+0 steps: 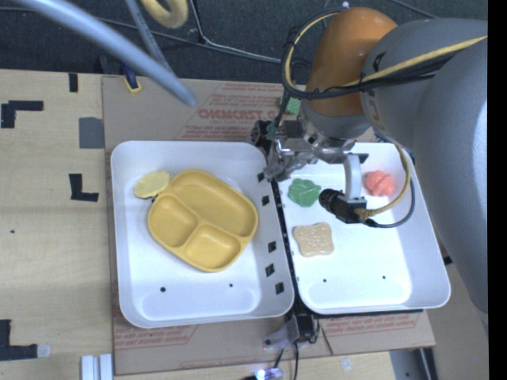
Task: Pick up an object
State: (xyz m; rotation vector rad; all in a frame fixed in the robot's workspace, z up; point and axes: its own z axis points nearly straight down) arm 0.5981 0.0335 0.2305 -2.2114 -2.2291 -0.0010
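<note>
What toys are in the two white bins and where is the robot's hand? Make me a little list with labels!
left bin: yellow divided plate; pale yellow chip-shaped piece touching the plate's upper-left edge
right bin: green leafy piece; tan toast-like piece; pink piece
hand: above the wall between the bins, at their far end, close to the green piece
held by hand: nothing seen between its fingers
arm: comes in from the right, orange band above the wrist

I see two white bins [131, 212] — the left with a yellow tray [203, 219] and pale yellow chip [151, 184], the right with a green piece [303, 191], pink piece [379, 183] and tan toast [314, 239] — under my grey, orange-banded arm [348, 50].
</note>
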